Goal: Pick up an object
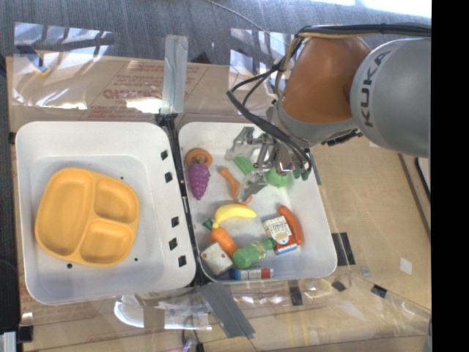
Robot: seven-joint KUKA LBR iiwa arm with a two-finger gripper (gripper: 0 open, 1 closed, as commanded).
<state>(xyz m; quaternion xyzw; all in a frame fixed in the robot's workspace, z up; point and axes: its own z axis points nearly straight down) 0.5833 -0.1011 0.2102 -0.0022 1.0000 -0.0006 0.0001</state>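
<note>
Camera view: the gripper (258,169) hangs over the right bin (322,222), whether open or closed I cannot tell; a small orange carrot (231,182) lies just beside its tip, a green piece (278,177) on the other side. Judged light, rigid, smooth plastic, the carrot is best pinched across its mid-length.

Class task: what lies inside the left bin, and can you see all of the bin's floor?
The left bin holds one yellow tray with three compartments. The bin floor under the tray is covered, so anything beneath it cannot be seen.
</note>
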